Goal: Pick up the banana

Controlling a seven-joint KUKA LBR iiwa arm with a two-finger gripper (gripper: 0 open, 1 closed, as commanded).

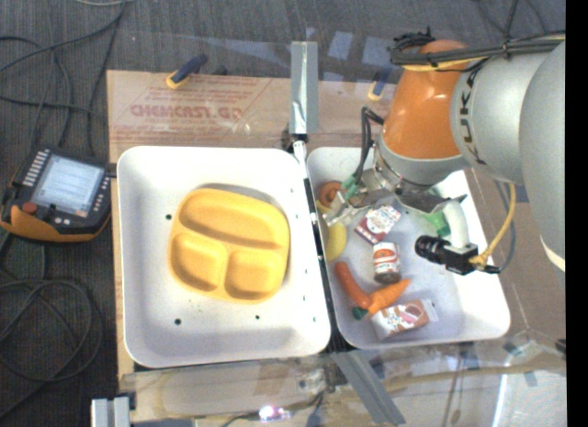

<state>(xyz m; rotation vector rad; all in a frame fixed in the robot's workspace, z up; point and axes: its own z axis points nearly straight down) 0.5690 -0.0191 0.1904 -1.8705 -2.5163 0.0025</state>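
Note:
The banana (336, 241) is a short yellow piece lying against the left wall of the right bin (487, 310), partly under the arm's tool. My gripper (350, 199) hangs low over the bin's upper left corner, just above and slightly behind the banana. Nothing can be seen held in it. The grey arm with its orange band (424, 113) covers the back of the bin.
Around the banana lie an orange fruit (327, 194), two carrots (375, 295), a small can (387, 261), two red-and-white packets (378, 223) and a green-white bottle (456, 220). The left bin (138, 324) holds a yellow divided tray (231, 242). A teach pendant (57, 192) sits far left.

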